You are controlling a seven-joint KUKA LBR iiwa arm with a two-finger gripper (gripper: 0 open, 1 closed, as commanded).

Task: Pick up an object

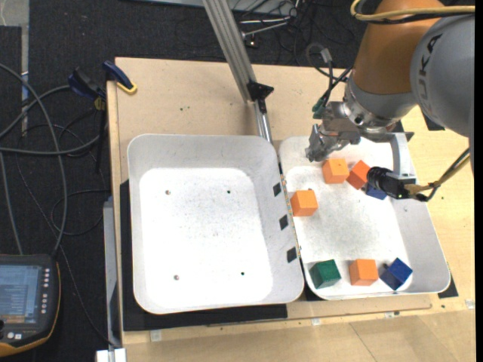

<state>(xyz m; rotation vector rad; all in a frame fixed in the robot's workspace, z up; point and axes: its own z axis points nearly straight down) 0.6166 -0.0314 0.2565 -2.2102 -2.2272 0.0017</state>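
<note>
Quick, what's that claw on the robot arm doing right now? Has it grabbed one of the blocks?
Gripper: cannot be told. It hangs over the far end of the right bin, beside an orange block; no block is seen in its grasp.

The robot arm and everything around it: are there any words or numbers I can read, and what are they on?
"KU", part of a sideways word cut off by the picture's edge, on the grey arm.
The handheld screen at the lower left shows something, but it is too small and blurred to read.
The blocks and the bins show no text.

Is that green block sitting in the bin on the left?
No, the green block lies in the right bin, near its front edge, beside an orange block.
</note>
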